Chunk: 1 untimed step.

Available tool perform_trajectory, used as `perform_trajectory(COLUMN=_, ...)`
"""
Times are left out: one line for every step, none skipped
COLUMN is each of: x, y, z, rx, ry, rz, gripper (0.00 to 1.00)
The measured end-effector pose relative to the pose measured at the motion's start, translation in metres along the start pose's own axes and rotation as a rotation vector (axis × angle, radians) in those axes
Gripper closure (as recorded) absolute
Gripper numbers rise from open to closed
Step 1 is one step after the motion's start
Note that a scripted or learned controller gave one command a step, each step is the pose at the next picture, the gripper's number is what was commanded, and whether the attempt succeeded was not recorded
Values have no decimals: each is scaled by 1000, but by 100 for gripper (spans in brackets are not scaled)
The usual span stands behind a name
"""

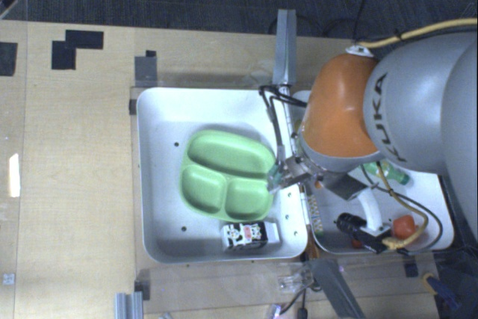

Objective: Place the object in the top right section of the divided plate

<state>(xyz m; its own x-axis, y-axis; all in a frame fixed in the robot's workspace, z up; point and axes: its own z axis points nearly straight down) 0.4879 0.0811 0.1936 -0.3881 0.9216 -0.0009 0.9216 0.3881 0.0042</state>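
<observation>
End effector at green divided plate right edge

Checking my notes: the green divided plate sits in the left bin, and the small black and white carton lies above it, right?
Not quite. In the camera view the green divided plate is in the left bin, but the carton lies below it, toward the near edge.

The grey arm comes in from the right, its bulky orange band bent downward at the wrist, black cables running along its left side, and the claw pointing left and down at the arm's low end, its tip small and blurred
</observation>
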Motion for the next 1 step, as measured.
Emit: perform_trajectory(x=0, y=2, z=-11, rx=-6, ry=-1, rz=-1, gripper=100)
